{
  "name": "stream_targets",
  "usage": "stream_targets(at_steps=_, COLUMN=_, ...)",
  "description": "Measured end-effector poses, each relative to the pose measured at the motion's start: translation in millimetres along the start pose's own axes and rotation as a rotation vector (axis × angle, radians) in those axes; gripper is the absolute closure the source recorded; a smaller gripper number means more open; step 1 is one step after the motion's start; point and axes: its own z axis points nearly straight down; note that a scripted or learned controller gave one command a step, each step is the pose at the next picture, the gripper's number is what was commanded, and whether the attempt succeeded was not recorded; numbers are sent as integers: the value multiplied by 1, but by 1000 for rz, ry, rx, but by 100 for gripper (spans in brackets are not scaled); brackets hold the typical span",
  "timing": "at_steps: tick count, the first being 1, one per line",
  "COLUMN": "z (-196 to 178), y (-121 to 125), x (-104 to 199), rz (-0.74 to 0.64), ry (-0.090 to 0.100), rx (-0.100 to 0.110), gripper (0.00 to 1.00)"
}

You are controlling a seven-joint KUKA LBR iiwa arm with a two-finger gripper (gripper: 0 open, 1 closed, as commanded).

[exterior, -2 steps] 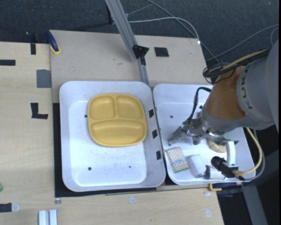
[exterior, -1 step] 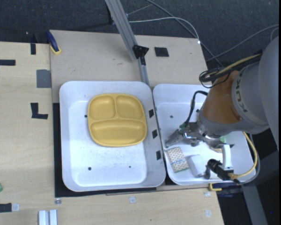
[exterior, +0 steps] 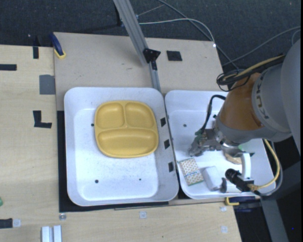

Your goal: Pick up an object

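I see my tool point(exterior: 198, 146) low in the right bin point(exterior: 184, 101), grip state unclear; a patterned packet point(exterior: 190, 171) lies just below it.

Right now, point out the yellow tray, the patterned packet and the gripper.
yellow divided tray point(exterior: 126, 129): camera view, on the ridge between its compartments.
patterned packet point(exterior: 191, 171): camera view, middle of its top face.
gripper point(exterior: 198, 146): camera view, at its fingertips above the right bin's floor.
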Motion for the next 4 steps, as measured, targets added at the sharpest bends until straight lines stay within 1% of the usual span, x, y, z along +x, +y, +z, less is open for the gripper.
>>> stream_targets(at_steps=2, z=-87, y=3, x=-10, rz=1, ry=0, rx=1, gripper=100)
stream_targets(at_steps=3, z=-111, y=4, x=-9, rz=1, ry=1, rx=3, gripper=100)
stream_targets(at_steps=4, z=-108, y=26, x=48, rz=-6, ry=3, rx=5, gripper=100)
